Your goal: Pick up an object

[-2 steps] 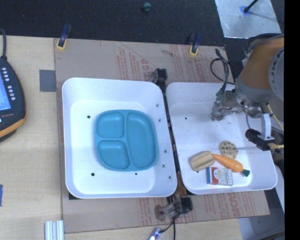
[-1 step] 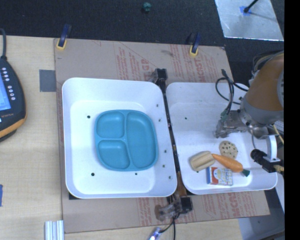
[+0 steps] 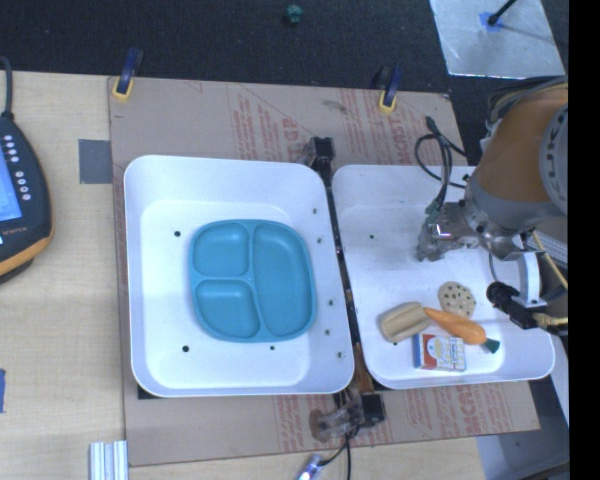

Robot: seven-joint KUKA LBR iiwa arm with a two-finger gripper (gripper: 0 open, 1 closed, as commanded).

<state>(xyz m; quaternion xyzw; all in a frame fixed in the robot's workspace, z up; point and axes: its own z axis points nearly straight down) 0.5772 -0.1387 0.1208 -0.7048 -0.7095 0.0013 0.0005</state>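
Gripper (image 3: 432, 243) above right bin's (image 3: 380, 193) bare middle.

Two white bins side by side on cardboard sheet (image 3: 280, 118) over wood bench. Left bin (image 3: 150, 268): blue divided plate (image 3: 252, 279), three compartments, sits mid-bin. Right bin (image 3: 380, 198): gripper (image 3: 435, 240) low over bin floor, mid-bin toward right, nothing seen between its parts; grey arm w/ orange band (image 3: 520, 138) comes in from right. Near edge of right bin: tan bread-like piece (image 3: 402, 320), orange carrot (image 3: 458, 324) touching it on right, round cookie (image 3: 457, 296) just beyond carrot, small carton (image 3: 439, 352) nearest. Teach pendant (image 3: 5, 198) at far left on bench. Two clamps (image 3: 127, 73) hold cardboard's far edge.
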